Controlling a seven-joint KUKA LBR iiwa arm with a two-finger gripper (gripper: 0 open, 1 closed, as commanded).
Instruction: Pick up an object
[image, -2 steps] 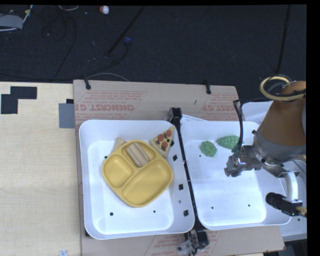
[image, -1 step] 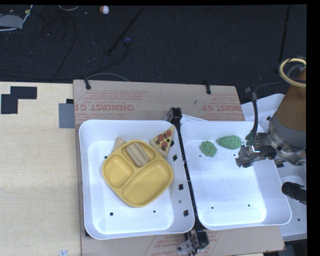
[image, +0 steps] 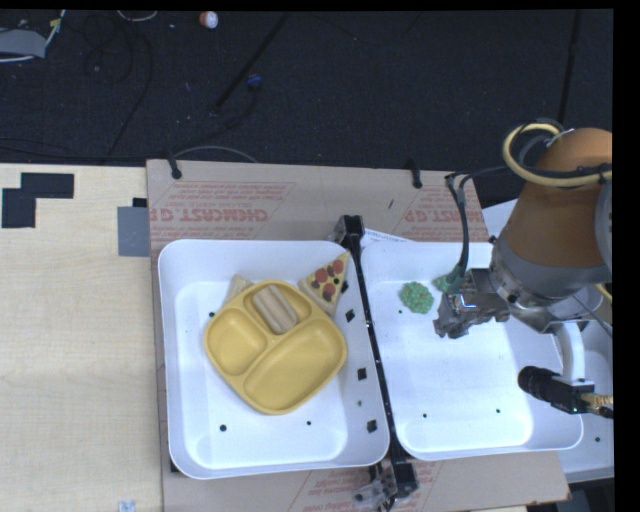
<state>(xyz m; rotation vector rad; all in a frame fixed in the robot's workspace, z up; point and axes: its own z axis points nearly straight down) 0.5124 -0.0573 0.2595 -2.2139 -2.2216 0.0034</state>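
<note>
Right bin (image: 470, 400): floor mostly bare white, wide room across its middle and near edge. Only a small green lumpy object (image: 417, 296) in it, toward the far left corner, close to the divider between bins. Pincer (image: 452, 322) sits low over the right bin's far part, just beside the green object, on its right and a touch nearer the camera. Can't tell if the two are touching. Can't tell how the pincer is set either, dark tip is too murky. Nothing visibly gripped.

Arm body (image: 560, 215) with the orange band covers the right bin's far right corner, cables (image: 462, 225) looping down to the wrist. A black cylindrical part (image: 550, 388) pokes in over the right rim.

Left bin (image: 190, 400): crowded at centre. Yellow divided plate (image: 278, 355) takes most of the floor, tilted diagonally, three compartments. A tan ridged item (image: 276, 306) lies in the far small compartment; the other two look bare. A pizza-slice toy (image: 330, 279) lies past the plate's far right edge, against the divider. Free strips along the left wall and near edge only.

Both bins sit on brown cardboard (image: 260, 205); red print on it reads upside down and mirrored-looking, not legible enough to quote. Pale wood counter (image: 70, 350) to the left, with dark grey and black squares.
</note>
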